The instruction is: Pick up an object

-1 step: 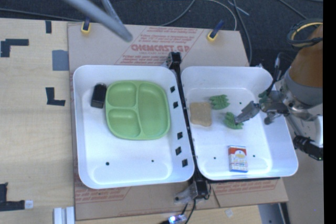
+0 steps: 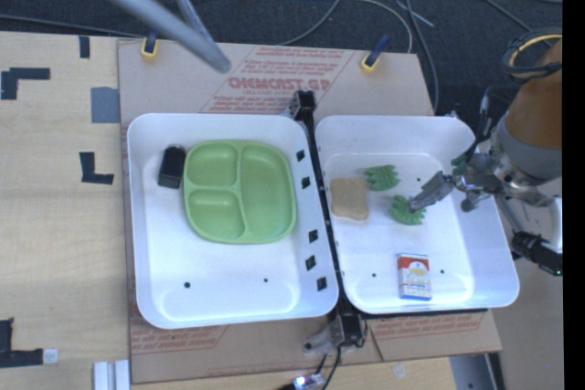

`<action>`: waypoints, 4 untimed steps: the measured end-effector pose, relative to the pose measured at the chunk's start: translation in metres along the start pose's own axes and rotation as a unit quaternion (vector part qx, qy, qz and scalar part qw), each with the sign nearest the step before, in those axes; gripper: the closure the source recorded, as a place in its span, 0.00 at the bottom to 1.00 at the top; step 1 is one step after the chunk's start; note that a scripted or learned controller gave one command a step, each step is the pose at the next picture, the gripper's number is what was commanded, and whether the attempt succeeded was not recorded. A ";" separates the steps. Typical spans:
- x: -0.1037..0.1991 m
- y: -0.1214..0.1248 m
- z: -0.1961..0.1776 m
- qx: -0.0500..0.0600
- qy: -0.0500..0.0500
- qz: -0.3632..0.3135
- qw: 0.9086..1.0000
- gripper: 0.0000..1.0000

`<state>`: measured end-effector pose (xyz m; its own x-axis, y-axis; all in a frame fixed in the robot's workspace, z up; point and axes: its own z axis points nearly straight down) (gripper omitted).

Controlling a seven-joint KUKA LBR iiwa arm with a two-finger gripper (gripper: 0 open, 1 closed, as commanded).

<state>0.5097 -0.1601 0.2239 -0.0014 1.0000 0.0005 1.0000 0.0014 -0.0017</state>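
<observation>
- The green toy piece (image 2: pixel 405 211) lay in the right bin (image 2: pixel 475 274), and the gripper (image 2: pixel 422 198) sat right at its upper edge, touching or nearly so.
- You could not have told whether the gripper was released, clenched or grasping anything; the view was too coarse there.
- You could read one line of writing: red letters on the cardboard sheet (image 2: pixel 274 78) beyond the bins, roughly "CHEMCAST GP", with smaller print too blurred to make out.
- The small red-and-white box (image 2: pixel 414 277) near the right bin's front carried a label, unreadable to you.
- You counted four things in the right bin: two green toy pieces, the second (image 2: pixel 382 176) near the first, one tan sponge-like block (image 2: pixel 350 198), one box.
- You counted two in the left bin (image 2: pixel 160 288): one green divided plate (image 2: pixel 240 192) with three compartments, and one black block (image 2: pixel 171 166) just beside its left rim.
</observation>
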 end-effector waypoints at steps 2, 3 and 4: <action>-0.004 -0.006 0.113 0.003 0.000 0.001 1.000 0.00; -0.004 -0.006 0.140 -0.001 -0.001 0.000 1.000 0.00; -0.005 -0.005 0.128 -0.002 -0.002 0.000 1.000 1.00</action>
<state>0.5042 -0.1647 0.0959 -0.0005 1.0000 -0.0032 1.0000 0.0005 0.0024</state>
